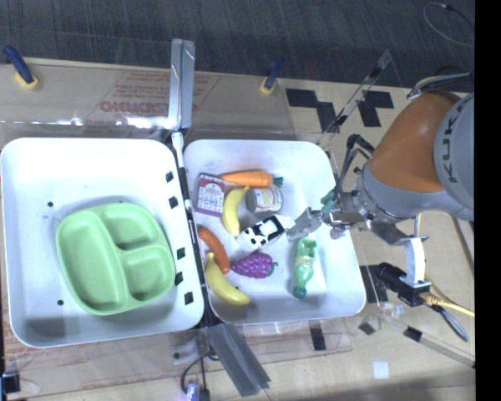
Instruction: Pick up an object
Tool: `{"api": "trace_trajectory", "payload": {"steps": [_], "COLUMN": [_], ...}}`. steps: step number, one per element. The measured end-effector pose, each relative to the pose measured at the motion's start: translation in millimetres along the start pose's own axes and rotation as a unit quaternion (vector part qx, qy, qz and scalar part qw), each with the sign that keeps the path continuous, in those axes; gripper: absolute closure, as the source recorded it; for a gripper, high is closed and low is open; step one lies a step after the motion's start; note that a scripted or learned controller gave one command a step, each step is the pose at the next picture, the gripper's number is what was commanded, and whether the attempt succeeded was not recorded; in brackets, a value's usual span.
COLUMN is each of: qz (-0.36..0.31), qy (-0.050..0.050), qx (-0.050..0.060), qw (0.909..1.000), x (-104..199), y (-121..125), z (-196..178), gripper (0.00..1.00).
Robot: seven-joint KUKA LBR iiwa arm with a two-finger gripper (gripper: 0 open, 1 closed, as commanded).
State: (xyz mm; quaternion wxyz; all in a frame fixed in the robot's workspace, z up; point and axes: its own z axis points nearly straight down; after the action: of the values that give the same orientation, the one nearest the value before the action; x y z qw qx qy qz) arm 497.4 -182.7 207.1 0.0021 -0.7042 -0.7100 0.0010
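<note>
**Across two white bins: toy food on the right, a tray on the left**

Over the right bin the jaws hang just above the green bottle; whether they are wide or narrow cannot be told. That bin also holds a carrot, a red packet, a small can, two bananas, a black-and-white toy, a sausage and purple grapes. Alone in the left bin lies a green divided tray.
</note>
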Motion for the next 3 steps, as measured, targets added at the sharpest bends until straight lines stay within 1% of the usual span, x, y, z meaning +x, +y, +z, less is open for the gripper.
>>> {"api": "trace_trajectory", "payload": {"steps": [1,2,3], "qz": [0.159,0.131,0.234], "qy": [0.0,0.0,0.0], "qx": [-0.011,-0.002,-0.001], "qw": [0.9872,0.9914,0.9722], "x": [-24.8,-11.8,-19.8], "y": [34.6,-20.1,2.8], "z": [92.7,115.0,98.7], "gripper": [0.0,0.0,0.0]}}
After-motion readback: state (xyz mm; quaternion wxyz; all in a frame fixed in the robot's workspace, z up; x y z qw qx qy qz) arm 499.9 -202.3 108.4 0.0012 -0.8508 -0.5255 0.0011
